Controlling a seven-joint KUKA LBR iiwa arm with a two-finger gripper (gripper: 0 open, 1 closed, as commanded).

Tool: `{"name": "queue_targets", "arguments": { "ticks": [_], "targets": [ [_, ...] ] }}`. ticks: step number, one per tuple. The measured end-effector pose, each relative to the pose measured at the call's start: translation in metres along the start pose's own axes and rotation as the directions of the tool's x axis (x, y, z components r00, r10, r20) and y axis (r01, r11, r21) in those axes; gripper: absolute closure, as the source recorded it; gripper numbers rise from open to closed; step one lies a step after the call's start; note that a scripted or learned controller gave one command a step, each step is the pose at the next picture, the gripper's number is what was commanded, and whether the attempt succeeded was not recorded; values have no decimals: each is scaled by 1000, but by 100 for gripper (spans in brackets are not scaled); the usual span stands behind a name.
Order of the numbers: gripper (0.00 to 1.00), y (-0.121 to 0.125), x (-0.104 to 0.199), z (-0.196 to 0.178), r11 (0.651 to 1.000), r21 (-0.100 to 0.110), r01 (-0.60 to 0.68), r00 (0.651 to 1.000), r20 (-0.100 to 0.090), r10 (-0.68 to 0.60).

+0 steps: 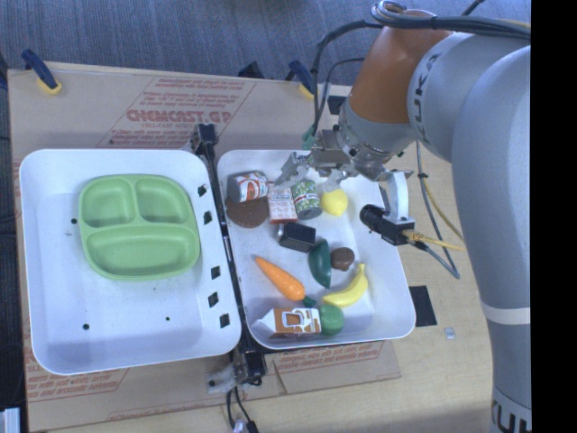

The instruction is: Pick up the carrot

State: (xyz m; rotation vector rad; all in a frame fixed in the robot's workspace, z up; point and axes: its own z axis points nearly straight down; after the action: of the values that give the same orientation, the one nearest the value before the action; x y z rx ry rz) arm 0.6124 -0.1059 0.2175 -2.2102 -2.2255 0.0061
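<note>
The orange carrot (278, 278) lies on its side in the lower middle of the right bin (399, 289), pointing up-left. The gripper (305, 167) hangs over the far end of that bin, above a small green can (306, 199) and a red-and-white packet (281, 204). It is well away from the carrot, with several items lying between them. The grey arm with its orange band (397, 61) reaches in from the upper right.
Around the carrot lie a black block (296, 235), a dark green vegetable (319, 262), a banana (348, 289), a juice carton (293, 321) and a lime (333, 318). A lemon (334, 202) and a tin (250, 187) sit farther back. The left bin (41, 269) holds a green divided plate (138, 224).
</note>
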Motion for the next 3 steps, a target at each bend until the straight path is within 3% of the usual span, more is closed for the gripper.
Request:
{"name": "queue_targets", "arguments": {
  "ticks": [1,2,3],
  "targets": [
    [0,-33,1,107,1000,-15,1,1000,3,-1],
    [0,-92,-23,117,1000,-26,0,1000,10,1],
    [0,-119,-2,128,1000,0,0,1000,-1,0]
  ]
}}
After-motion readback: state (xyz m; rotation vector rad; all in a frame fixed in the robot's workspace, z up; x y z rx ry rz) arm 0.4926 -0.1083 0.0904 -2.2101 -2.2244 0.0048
